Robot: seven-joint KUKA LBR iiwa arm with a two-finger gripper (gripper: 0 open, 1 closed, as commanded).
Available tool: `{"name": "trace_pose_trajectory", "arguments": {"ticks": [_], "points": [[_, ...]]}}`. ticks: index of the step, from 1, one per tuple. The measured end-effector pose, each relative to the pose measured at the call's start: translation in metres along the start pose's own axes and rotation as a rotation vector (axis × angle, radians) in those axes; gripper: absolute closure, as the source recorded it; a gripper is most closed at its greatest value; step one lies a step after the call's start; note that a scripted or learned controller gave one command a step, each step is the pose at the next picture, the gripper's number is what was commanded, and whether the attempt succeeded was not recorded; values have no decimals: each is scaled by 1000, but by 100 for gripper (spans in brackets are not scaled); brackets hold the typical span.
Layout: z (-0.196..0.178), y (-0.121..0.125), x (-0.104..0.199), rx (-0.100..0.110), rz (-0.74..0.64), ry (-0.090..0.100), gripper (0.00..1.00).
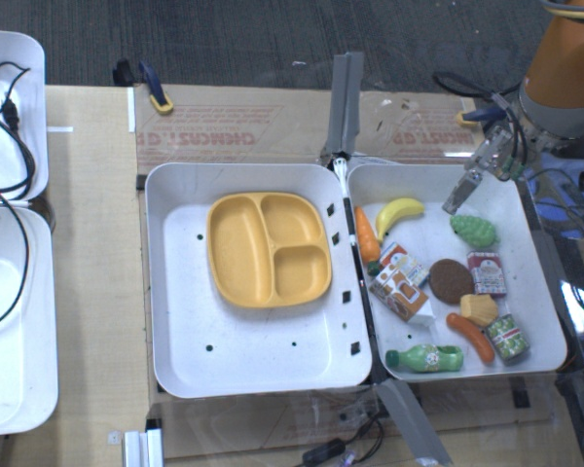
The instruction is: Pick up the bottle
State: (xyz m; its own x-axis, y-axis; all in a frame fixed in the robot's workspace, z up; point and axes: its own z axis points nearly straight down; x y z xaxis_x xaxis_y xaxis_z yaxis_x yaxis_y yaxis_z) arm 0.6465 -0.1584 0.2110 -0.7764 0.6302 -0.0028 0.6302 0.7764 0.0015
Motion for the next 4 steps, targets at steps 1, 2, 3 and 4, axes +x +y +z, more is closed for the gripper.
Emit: {"name": "trace_pose_trajectory", "arguments": {"ticks": [1,2,3,4], "points": [[120,-48,-17,1,71,1,0],[110,-48,-18,-2,75,-1,100],[-12,-39,-9,3,426,1,100],[3,-62,-8,6,682,4,100]]}}
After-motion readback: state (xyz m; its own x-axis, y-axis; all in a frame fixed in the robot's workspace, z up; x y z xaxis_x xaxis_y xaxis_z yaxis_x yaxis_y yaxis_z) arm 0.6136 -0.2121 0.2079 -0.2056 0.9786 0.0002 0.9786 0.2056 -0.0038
